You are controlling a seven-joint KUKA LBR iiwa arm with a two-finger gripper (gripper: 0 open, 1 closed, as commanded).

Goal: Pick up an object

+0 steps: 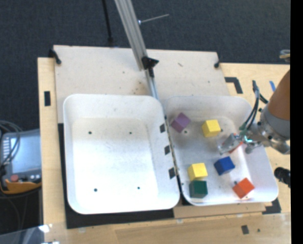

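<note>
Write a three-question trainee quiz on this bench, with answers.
1. True or false: the purple block lies in the left bin.
2. How many yellow blocks lie in the right bin?
3. Which block lies nearest the gripper: A) green block, B) blue block, C) orange block?

Key: 1. False, it lies in the right bin. 2. Two: one near the far side, one touching the green block. 3. B.
</note>
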